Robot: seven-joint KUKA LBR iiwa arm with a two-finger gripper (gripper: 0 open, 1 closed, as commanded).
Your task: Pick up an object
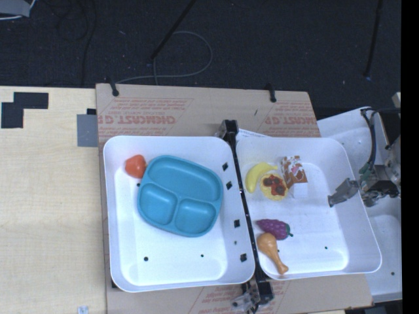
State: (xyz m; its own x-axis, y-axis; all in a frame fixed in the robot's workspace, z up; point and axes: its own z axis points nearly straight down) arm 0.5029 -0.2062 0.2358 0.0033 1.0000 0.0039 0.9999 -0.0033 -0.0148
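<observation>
The right bin [327, 241] holds a yellow banana [257, 173], a small round pizza-like toy [275, 186], a red-and-white cake slice [294, 170], a bunch of purple grapes [273, 227] and a tan chicken drumstick [272, 251]. In the left bin [131, 254] lie a blue divided plate [180, 195] and an orange-red tomato [135, 166]. My gripper [345, 192] hangs at the right bin's right rim, well to the right of the toys, with nothing seen between its fingers.
Both bins rest on a brown cardboard sheet [196, 113] over a pale wooden bench [46, 208]. A black clip divider [237, 201] runs between the bins. Cables lie on the dark floor behind. White bench surface extends to the right of the bins.
</observation>
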